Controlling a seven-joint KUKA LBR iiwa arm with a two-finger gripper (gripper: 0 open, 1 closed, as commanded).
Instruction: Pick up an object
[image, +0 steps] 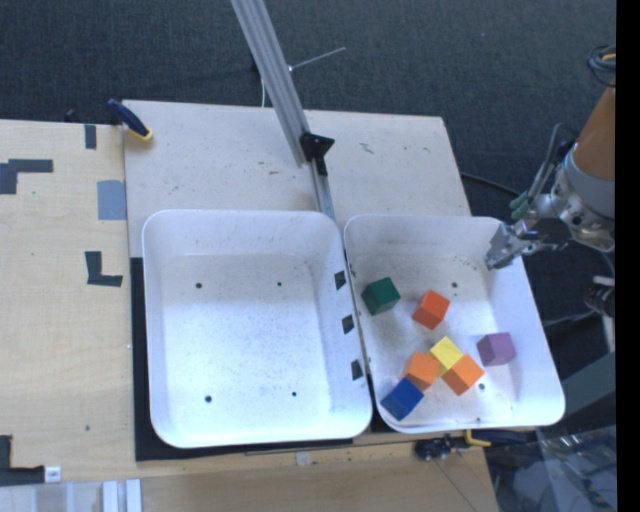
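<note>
Blocks — green, orange, purple, yellow, blue, matte, cube-shaped — all lie loose in right bin, none lifted; tool hovers at bin's right rim, holding nothing, jaw spacing impossible to tell; grasp and lift remain.

Arm at three o'clock: orange band up top, pale grey ring beneath, then silvery metal wrist block. Thin rods or cables, some greenish, slant along its nine o'clock side. Gripper: small, grey metal, dark at tips, angular build; fine detail blurred.
</note>
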